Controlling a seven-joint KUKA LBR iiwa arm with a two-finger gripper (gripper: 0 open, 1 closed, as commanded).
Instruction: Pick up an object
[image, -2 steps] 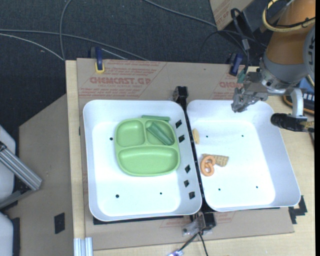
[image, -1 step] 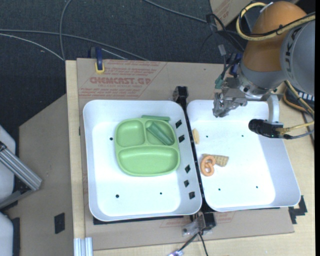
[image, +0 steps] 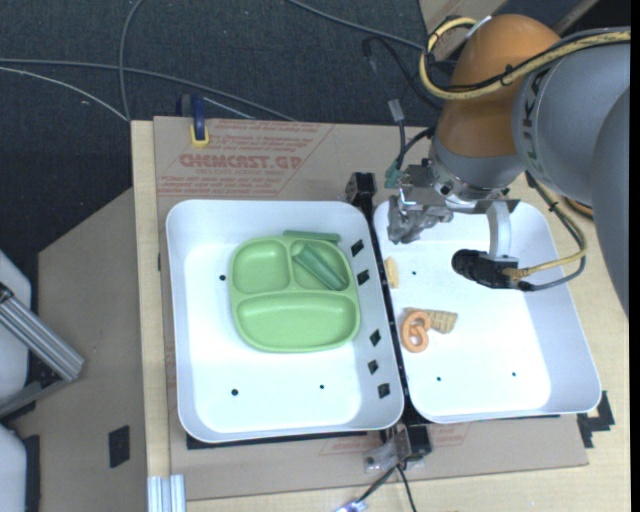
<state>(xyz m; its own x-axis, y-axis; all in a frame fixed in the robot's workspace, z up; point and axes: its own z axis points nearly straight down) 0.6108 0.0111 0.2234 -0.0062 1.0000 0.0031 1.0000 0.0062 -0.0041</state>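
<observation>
Two shallow white bins sat side by side on a cardboard-topped bench, seen from above at a slant. The grey arm with its orange band reached in from the right, and its gripper (image: 412, 222) hung over the far left corner of the right bin (image: 540, 385), close to the divider between the bins. Whether the fingers were spread or pressed together could not be told, and nothing was visibly held. The step in hand looked like the approach, with the pick itself not yet made. In the right bin lay one orange ring (image: 415, 331) touching one tan piece (image: 442, 322), near the bin's middle and nearer the camera than the gripper, plus one small pale scrap (image: 392, 271) by the divider. The left bin (image: 200, 390) held one green divided plate (image: 292, 295) with one green object (image: 322, 262) in its upper right compartment. The next move would probably call for choosing a target, centring over it and descending.
</observation>
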